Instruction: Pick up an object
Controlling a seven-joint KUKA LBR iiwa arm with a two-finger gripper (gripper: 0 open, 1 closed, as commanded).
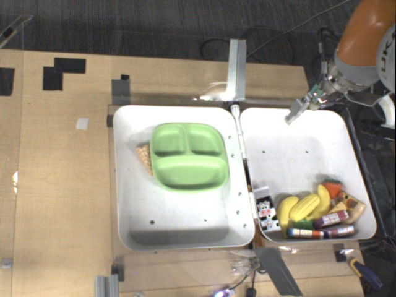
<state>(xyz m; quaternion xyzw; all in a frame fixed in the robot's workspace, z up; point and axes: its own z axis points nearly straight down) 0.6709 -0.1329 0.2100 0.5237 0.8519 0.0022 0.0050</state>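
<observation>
My gripper (297, 110) hangs over the back rim of the right bin (297, 150), near its far left corner, with nothing seen in it. The objects lie far from it, heaped in that bin's front right corner: yellow bananas (301, 206), markers (320, 232), a small black-and-white box (265, 210), a red-orange piece (334, 190) and a tan wedge (354, 212). In the left bin (133, 209) a green divided plate (188, 155) lies flat, with a tan waffle-like piece (144, 159) poking out at its left edge.
A metal post (237, 67) stands behind the seam between the bins. The orange-banded arm (371, 30) enters from the upper right. Cables run along the bench's right side.
</observation>
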